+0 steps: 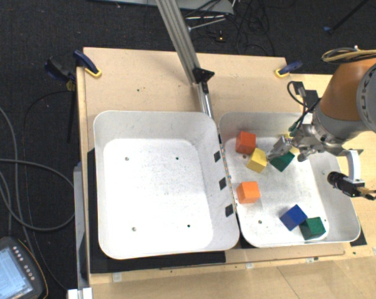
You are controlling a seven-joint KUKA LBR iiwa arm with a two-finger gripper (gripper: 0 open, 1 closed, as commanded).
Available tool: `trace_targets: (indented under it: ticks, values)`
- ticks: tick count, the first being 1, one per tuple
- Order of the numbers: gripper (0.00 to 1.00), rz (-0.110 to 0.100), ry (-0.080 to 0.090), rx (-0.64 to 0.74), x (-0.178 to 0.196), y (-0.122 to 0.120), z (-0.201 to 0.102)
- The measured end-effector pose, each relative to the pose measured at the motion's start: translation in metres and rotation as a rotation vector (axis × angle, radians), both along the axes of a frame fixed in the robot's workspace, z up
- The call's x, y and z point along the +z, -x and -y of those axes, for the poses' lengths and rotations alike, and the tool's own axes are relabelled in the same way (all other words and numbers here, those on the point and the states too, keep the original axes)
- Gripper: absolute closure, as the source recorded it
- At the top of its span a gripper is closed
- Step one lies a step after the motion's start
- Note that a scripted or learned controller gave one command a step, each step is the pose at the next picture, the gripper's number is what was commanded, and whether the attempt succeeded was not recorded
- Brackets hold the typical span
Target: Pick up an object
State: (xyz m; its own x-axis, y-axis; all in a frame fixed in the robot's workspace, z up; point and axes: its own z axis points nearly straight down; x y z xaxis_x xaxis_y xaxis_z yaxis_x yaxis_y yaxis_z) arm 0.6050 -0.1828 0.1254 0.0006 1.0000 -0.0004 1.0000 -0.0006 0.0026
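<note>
Gripper (286, 151) of the grey arm hangs low over the right bin (343, 229), its fingers clasped on a dark green block (282, 161) that sits between them. Just left of that block lies a yellow block (257, 160), touching or nearly touching it, with an orange-red block (245, 142) close above. Another orange block (248, 192) rests near the bin's left wall. At the lower right, a blue block (293, 217) and a second green block (312, 227) sit side by side. The left bin (113, 129) lies beside it on the desk (144, 73).
</note>
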Motion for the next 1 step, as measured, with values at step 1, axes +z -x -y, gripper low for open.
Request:
trace_targets:
  ticks: [1]
  values:
    - [1.0, 0.005, 0.002, 0.0, 0.0132, -0.0012, 0.0014]
